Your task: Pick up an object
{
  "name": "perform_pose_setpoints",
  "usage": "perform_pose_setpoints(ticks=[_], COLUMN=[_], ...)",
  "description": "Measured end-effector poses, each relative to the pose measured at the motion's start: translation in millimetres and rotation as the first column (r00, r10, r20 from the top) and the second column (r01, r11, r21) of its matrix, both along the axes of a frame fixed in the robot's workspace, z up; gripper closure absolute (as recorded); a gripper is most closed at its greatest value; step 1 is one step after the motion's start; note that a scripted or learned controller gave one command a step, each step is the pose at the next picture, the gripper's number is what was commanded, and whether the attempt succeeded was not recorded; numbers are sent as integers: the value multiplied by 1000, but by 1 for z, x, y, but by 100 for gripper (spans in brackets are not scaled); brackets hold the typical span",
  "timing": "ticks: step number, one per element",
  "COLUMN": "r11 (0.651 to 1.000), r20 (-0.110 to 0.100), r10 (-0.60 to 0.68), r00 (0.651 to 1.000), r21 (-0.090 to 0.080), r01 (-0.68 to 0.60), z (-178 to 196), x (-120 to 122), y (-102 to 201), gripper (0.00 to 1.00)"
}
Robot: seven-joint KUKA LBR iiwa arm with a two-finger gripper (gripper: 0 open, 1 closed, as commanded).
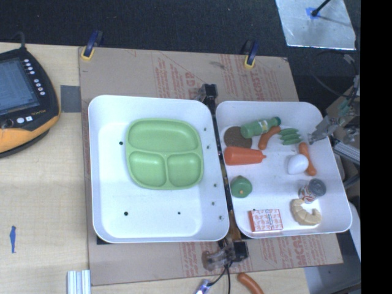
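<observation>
The right white bin [278,108] holds several toy foods. A green bottle [260,127] lies at the back beside a brown disc [236,136]. A large orange carrot [244,157] lies in front of them, and a green round fruit [241,187] sits nearer still. A small orange sausage [267,137], a green pea pod [290,136], a white egg [298,163], a thin orange carrot [307,158], a small can [313,188], a beige pastry [305,213] and a red-and-white box [265,220] are spread about. My gripper [321,131] hangs over the bin's right rim, near the pea pod and thin carrot.
The left white bin [104,164] carries a green divided plate [164,153]. A teach pendant [21,100] lies on the bench at far left. Clamps [250,52] pin the cardboard at the back. An orange item [250,282] lies outside the bins at the front.
</observation>
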State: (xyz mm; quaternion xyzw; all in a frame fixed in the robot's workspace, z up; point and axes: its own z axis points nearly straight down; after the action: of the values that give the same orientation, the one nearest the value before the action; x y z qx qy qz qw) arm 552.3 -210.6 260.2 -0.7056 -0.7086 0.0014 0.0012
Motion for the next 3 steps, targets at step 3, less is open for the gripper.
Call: perform_pose_setpoints(ticks=[3], r11=[1000], r20=[3], r10=[-1], r00=[1000], r21=[0], r01=[1], z=[-92], x=[104], y=[-1], gripper=[0])
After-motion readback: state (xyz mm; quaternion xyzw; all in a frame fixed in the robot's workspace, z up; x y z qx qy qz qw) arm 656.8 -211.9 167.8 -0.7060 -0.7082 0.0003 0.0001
